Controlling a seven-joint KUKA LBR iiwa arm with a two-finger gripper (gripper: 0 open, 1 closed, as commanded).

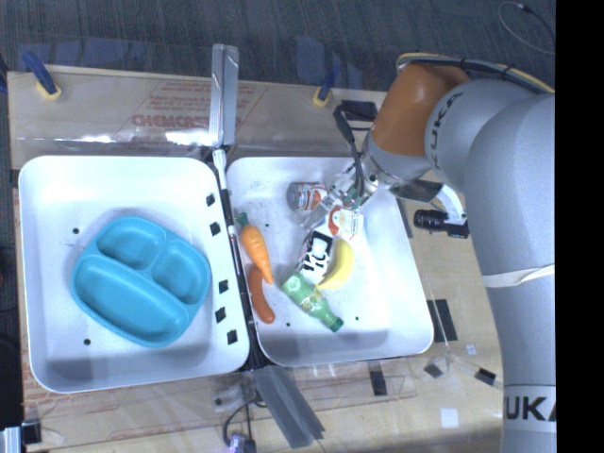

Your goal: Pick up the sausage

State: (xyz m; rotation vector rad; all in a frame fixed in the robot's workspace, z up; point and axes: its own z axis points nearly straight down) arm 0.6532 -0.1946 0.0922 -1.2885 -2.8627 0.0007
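Observation:
The sausage [260, 296] is a short red-orange link lying against the left wall of the right bin [396, 324], just below the carrot [257, 252]. My gripper [350, 192] hangs low over the upper middle of that bin, between a silver can [306, 196] and a small white-and-red packet [345, 223]. It is well up and to the right of the sausage, not touching it. The grey arm with its orange band [415, 111] comes in from the upper right.
In the right bin also lie a banana [340, 265], a black-and-white carton [316, 252] and a green bottle [312, 304], crowded in the middle. The left bin [47, 206] holds a blue divided plate [142, 281]. A metal divider [225, 102] stands between the bins.

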